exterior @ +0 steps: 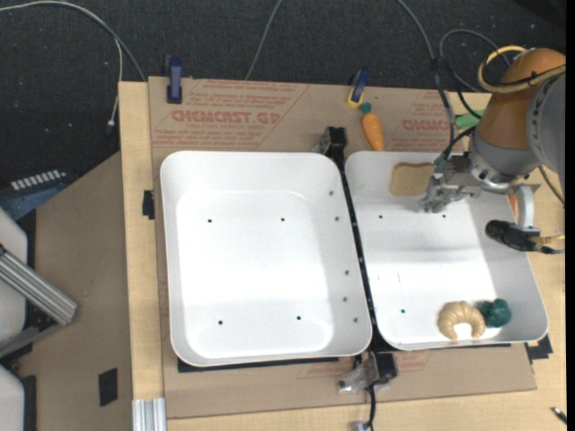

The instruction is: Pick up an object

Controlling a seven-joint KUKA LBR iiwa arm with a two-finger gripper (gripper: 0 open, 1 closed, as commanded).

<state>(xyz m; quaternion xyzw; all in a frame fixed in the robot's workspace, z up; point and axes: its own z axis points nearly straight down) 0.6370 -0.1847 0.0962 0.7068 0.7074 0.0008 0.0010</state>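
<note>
Bread slice (410,179), flat and tan, lies at the far edge of the right bin (449,250), and the arm's gripper (440,197) hangs just beside it, low over the bin floor, prob. lined up for a grab. Whether the gripper is released or clenched can't be told from this angle, and nothing shows btwn its tips. Other candidates sit well apart: a croissant (461,320) touching a teal toy (495,312) in the near right corner, and a carrot (372,130) on the worktop (252,106) outside the bins, w/ the left bin (260,259) alongside.
</note>
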